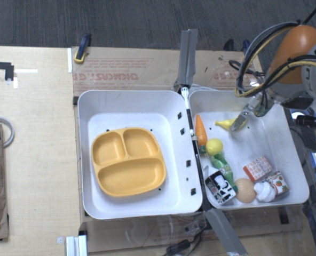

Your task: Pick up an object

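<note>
My gripper hangs low over the far part of the right bin, reaching in from the right. A small yellow piece lies right at its tip, on the left side; whether they touch is unclear. Along the bin's left wall lie an orange carrot, a yellow lemon and a green item. Near the front sit a black-and-white packet, a tan ball, a white lump, a red-and-white box and a small orange carton.
The left bin holds a yellow divided plate. A grey divider post rises between the bins at the back. Cables loop above the wrist at the right bin's far corner. Cardboard lies behind the bins.
</note>
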You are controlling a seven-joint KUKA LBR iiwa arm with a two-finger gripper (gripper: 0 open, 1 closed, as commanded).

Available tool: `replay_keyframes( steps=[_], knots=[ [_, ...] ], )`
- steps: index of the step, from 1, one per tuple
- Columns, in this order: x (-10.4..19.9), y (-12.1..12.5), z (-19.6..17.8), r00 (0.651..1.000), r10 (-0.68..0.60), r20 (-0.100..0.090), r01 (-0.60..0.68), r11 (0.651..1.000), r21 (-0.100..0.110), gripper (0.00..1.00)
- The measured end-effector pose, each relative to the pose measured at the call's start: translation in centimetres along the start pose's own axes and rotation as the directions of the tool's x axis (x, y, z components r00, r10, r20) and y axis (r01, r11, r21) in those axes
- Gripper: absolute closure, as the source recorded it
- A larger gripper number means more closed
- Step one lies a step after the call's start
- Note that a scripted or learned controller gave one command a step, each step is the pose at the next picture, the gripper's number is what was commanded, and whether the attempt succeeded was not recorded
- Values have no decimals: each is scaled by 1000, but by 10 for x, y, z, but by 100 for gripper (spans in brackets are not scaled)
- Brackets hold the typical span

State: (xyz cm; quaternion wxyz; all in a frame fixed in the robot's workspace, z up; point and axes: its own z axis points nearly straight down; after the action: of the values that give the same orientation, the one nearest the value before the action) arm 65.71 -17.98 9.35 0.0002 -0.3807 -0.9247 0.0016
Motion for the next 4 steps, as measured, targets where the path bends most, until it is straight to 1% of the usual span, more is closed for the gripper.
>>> replay_keyframes(
  steps=[1,2,3,4],
  knots=[
    [-3,2,-13,1000,-1,12,1,1000,-6,100],
    [36,26,1,940,342,0,-342,940,-2,100],
    [82,-39,1,937,348,0,-348,937,-3,100],
    [22,-78,2,894,448,1,-448,894,-3,100]
  ],
)
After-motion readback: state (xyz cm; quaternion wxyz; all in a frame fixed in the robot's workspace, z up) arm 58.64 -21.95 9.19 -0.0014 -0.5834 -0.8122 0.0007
